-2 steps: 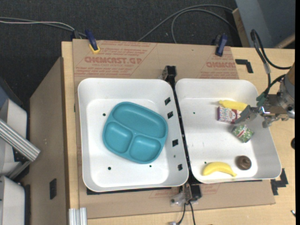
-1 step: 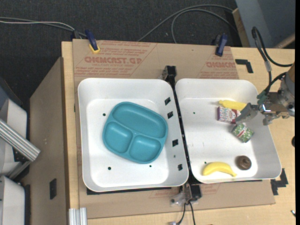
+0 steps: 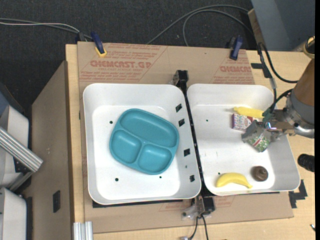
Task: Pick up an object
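Brown bench with printed cardboard under two white bins side by side, dark floor behind, cables trailing across top. Left bin: big teal divided plate in the middle, white floor free all round it, walls well clear. Right bin: left half and centre bare, so open room there; clutter sits along the right side and front edge. Arm comes in over the right bin's right wall, wrist low inside the bin. Gripper sits down among the items near the right wall; can't tell if the fingers are spread or closed, too dark and small. Green-white crumpled packet just under and touching the gripper, cannot tell if it's held. Purple-white box just left of the gripper, yellow object beside it toward the back wall. Banana near front wall, curved, yellow. Small brown round thing just right of banana, near front right corner. Black clips along the divider between bins.
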### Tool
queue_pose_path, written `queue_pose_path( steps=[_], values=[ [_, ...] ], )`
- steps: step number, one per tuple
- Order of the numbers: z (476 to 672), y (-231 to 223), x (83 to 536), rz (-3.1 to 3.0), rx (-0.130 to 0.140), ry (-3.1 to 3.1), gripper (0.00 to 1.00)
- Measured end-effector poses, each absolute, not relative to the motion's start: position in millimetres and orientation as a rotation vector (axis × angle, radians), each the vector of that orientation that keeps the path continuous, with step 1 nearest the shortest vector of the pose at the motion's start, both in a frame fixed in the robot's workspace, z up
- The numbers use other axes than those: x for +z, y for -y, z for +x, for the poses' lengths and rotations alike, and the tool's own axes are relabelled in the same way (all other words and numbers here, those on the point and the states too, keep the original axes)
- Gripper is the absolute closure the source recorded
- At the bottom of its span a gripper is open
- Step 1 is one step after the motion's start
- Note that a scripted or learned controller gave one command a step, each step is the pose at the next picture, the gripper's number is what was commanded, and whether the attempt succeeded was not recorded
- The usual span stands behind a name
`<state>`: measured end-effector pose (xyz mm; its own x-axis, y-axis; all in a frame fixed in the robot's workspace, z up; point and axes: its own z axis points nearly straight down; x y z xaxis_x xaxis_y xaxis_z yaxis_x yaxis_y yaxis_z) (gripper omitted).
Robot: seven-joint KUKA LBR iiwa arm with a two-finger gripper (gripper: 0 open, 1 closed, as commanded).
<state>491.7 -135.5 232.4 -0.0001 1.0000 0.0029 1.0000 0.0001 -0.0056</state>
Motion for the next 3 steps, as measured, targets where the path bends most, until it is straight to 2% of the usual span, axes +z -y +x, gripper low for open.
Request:
queue_pose_path(
  steps=[1, 2, 3],
  values=[
    [488.6, 133, 190, -2.217, 0.004, 2.216, 0.0],
    [493.8, 126, 131, -2.216, 0.004, 2.216, 0.0],
    [495.2, 126, 145, -2.222, -0.003, 2.22, 1.0]
  ],
)
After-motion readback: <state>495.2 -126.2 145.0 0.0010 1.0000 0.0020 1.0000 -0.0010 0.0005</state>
